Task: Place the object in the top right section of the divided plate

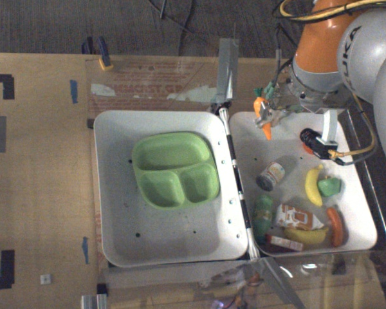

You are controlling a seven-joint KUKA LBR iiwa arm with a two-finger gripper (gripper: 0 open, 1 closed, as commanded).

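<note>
A green divided plate [174, 169] lies in the left white bin [116, 224], with one wide section at the back and two small ones at the front. My gripper [266, 116] hangs over the back left corner of the right bin [360, 237]. It is shut on a small orange carrot [267, 131] with a green top, whose tip points down just above the bin floor. The carrot is well to the right of the plate, beyond the wall between the bins.
The right bin holds a small can [271, 174], a yellow banana [312, 187], a green toy [330, 187], a green bottle [264, 214], a carton [299, 217], a second banana [307, 236] and an orange-red sausage [335, 226].
</note>
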